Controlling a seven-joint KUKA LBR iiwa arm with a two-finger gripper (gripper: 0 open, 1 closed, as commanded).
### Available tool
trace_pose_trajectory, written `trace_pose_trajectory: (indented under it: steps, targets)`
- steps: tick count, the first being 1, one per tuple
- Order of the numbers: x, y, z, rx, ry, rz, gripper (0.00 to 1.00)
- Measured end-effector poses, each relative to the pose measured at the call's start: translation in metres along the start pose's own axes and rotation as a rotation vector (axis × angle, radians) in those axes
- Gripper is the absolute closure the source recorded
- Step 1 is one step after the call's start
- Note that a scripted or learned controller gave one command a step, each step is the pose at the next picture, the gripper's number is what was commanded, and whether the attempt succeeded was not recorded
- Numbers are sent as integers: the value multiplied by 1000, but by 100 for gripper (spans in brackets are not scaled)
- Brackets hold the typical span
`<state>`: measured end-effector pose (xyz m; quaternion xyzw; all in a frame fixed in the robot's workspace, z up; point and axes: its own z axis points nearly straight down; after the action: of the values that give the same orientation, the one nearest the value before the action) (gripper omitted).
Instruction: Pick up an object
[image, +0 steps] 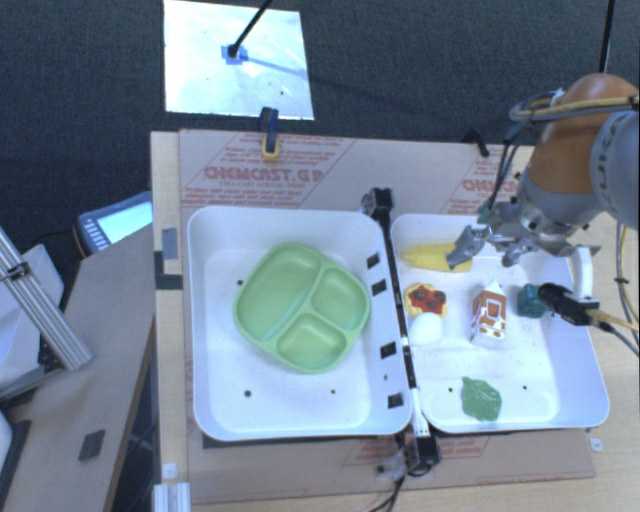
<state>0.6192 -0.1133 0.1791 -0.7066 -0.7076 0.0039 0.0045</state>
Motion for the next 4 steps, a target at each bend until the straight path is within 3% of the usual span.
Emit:
trace_pose_trajectory:
  steps: [1,2,3,4]
  targets:
    - [0,3,-8,-13,-1,-2,0]
    - [8,-4,46,-10,0,-1,0]
    - [7,1,92,-23,-2,2,0]
    - [9,1,80,-24,0,0,100]
